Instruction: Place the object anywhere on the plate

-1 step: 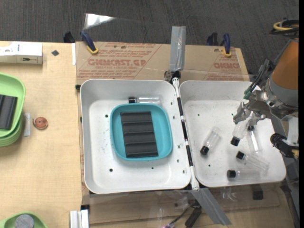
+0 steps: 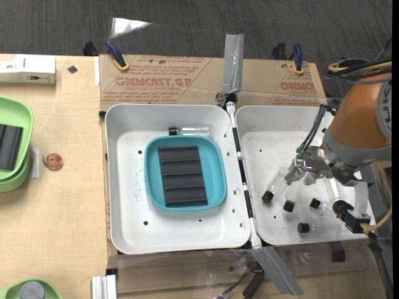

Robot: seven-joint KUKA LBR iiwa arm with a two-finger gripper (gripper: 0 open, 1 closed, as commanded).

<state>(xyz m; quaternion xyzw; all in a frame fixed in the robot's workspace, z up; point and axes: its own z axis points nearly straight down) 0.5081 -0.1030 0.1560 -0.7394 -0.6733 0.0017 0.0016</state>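
Note:
A teal square plate (image 2: 186, 172) lies in the middle of the left bin (image 2: 121, 185), with a black ridged slab (image 2: 182, 175) resting on it. Just behind the plate lies a clear tube with a black cap (image 2: 188, 131). My gripper (image 2: 313, 178) hangs low over the right bin (image 2: 262, 136), under the orange wrist band (image 2: 361, 114). Several small black pieces are scattered on the bin floor around and below it, such as one at the left (image 2: 268, 197) and one at the front (image 2: 303, 228). I see nothing clearly held.
A cardboard sheet (image 2: 187, 80) with clamps lies behind the bins. On the wooden bench to the left are a green dish (image 2: 14, 145), a small brown disc (image 2: 53, 161) and a white box (image 2: 28, 70). Cables run at the far right.

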